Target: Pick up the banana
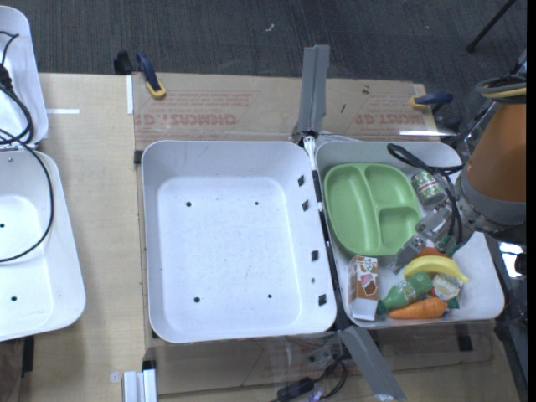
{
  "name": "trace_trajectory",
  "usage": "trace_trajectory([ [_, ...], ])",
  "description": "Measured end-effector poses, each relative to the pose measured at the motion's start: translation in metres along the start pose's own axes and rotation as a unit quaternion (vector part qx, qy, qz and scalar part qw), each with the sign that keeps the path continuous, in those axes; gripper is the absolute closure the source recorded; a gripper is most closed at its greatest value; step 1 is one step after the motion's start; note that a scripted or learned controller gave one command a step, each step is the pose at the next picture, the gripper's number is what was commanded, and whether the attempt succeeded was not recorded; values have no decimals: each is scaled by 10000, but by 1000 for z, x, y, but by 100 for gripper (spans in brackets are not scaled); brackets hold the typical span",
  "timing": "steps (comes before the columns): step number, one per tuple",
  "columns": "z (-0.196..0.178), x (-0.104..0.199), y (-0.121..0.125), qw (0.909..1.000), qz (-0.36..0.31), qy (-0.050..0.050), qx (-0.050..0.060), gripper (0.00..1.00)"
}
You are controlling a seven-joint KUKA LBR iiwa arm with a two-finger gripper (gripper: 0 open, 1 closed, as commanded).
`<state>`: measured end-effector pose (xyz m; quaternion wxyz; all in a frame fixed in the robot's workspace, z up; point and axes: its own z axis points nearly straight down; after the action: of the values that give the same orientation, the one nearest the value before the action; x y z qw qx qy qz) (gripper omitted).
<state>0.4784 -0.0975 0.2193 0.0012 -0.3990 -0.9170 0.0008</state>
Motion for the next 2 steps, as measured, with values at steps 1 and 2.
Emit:
trace_trajectory([
  [1,50,-48,-46,9999,-115,5,0,0],
  [2,113,-95,-72,9998,-191,-81,-62,0],
])
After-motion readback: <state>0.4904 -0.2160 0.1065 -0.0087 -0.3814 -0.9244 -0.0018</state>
